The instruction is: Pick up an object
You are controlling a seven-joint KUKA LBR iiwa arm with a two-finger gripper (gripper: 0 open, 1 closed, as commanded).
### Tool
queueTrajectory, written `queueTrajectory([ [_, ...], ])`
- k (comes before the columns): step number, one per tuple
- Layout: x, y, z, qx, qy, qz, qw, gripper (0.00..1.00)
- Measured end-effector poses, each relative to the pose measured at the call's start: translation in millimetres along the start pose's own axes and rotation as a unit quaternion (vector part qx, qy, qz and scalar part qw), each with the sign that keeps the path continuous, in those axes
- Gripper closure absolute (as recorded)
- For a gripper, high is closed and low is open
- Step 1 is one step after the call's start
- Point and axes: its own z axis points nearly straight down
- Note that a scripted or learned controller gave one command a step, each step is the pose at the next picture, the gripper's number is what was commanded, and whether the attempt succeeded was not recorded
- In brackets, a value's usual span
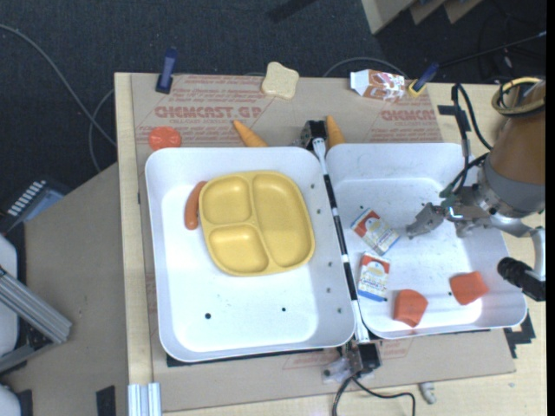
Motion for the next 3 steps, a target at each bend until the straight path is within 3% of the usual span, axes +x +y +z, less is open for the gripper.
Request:
queueTrajectory([
  [1, 52, 6, 79, 0.000, 0.000, 0.000, 1.0000, 0.00],
  [2, -40, 46, 63, -0.001, -0.002, 0.001, 1.0000, 0.00],
  [3, 24, 5, 79, 0.000, 0.000, 0.000, 1.0000, 0.00],
])
